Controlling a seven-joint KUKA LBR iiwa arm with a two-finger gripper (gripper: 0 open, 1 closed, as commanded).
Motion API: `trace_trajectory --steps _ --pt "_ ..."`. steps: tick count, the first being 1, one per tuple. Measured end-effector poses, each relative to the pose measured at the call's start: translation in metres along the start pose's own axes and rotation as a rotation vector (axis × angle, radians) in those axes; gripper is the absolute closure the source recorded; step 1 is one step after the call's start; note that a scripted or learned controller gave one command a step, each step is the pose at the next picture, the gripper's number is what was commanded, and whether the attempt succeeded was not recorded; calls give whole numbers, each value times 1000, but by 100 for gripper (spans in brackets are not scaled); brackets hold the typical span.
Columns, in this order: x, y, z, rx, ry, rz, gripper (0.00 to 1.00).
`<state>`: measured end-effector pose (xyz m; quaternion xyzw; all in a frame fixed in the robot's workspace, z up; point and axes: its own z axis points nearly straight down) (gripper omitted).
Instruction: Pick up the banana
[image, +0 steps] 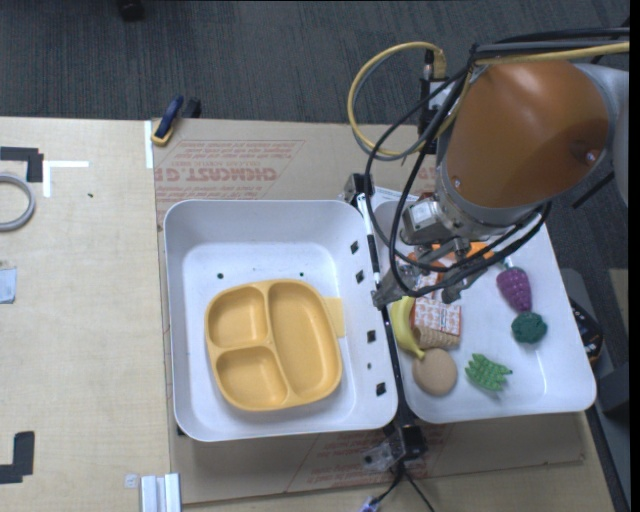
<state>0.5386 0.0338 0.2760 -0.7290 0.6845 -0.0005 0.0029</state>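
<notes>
While the gripper (432, 268) is hanging over the right bin (560, 385), whether it is spread or pressed together cannot be told. The banana (403, 328) is lying by that bin's left wall, just beside a patterned packet (440, 320).

The bench (80, 330) is being lit brightly and evenly from above. Soft shadows are being cast inside the white bins (190, 330). The arm (525, 120) is being blurred slightly.

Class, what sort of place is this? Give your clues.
Probably a robot test bench or lab: a robot arm over two white bins, toy food like a banana, and taped cardboard underneath.
</notes>
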Motion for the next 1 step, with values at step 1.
trace_trajectory --steps 1 --pt "18 53 7 -4 1 17 0"
